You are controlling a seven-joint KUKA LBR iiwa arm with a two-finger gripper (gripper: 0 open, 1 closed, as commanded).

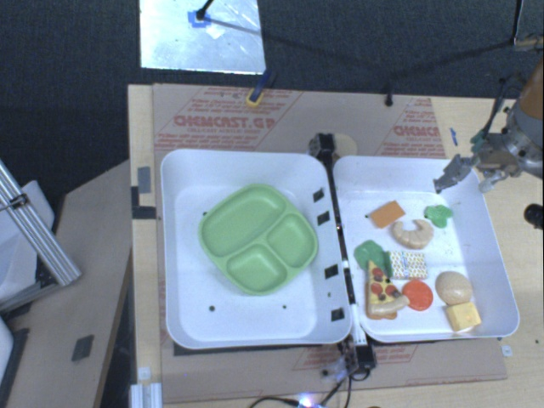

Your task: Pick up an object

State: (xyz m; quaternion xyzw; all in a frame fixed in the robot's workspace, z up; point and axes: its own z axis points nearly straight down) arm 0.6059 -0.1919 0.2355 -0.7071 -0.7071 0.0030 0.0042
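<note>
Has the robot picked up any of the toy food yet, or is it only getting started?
Only getting started. The gripper sits near the far right corner of the right bin, with nothing seen between its fingers. The toys lie in that bin: the orange piece, croissant, pizza slice and cheese wedge. Choosing, grabbing and lifting one are all left.

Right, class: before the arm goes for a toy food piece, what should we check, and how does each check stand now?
1. Gripper above the right bin: ok, near its far right corner.
2. Nothing between its fingers: ok.
3. Pieces reachable in that bin: ok; orange block, croissant.
4. Targets well apart: not ok; pizza slice, tomato and cracker crowd together.
5. Green plate out of the way: ok, in the left bin.
</note>
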